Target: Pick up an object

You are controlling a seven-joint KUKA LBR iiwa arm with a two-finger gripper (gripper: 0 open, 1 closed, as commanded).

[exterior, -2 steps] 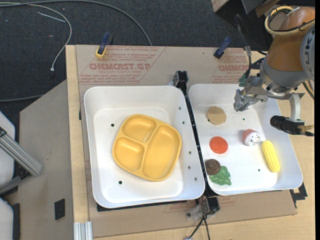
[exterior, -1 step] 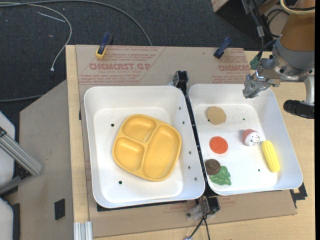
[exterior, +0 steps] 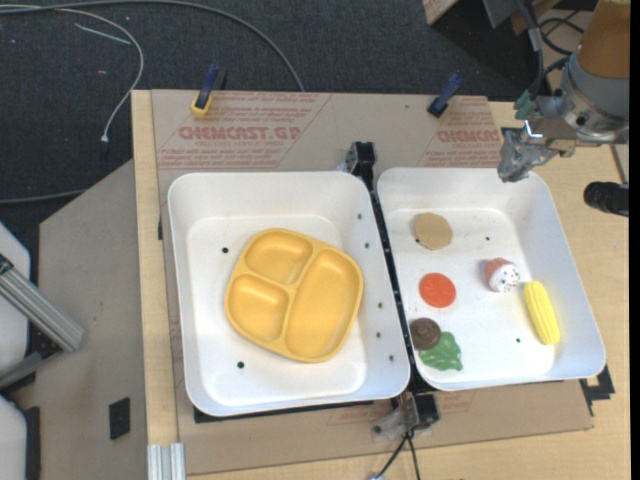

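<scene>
- The bench (exterior: 300, 128) is topped with printed cardboard and bears both bins side by side, with a blue clamp (exterior: 207, 89) and another clamp (exterior: 445, 95) along its far edge.
- The left bin (exterior: 190, 268) holds a yellow divided plate (exterior: 293, 293) that takes up most of its floor, leaving a band of bare white along each wall.
- The right bin (exterior: 560, 258) has open floor in its far half and down the middle, and its things are spread well apart.
- The arm (exterior: 600, 58) comes in at the far right corner, above the right bin's rim.
- The gripper (exterior: 514, 163) hangs over the far wall of the right bin, clear of everything inside; whether its fingers are apart or together I cannot tell.
- A yellow corn cob (exterior: 541, 311) lies lengthwise near the right wall.
- A tan round cookie (exterior: 433, 231) sits on the far-left floor, the nearest thing to the gripper.
- An orange-red disc (exterior: 437, 290) lies in the middle-left.
- A small pink and white toy (exterior: 501, 275) sits just beside the corn.
- A green leafy piece (exterior: 442, 353) touches a brown disc (exterior: 425, 332) at the near-left corner, tight against the wall.
</scene>
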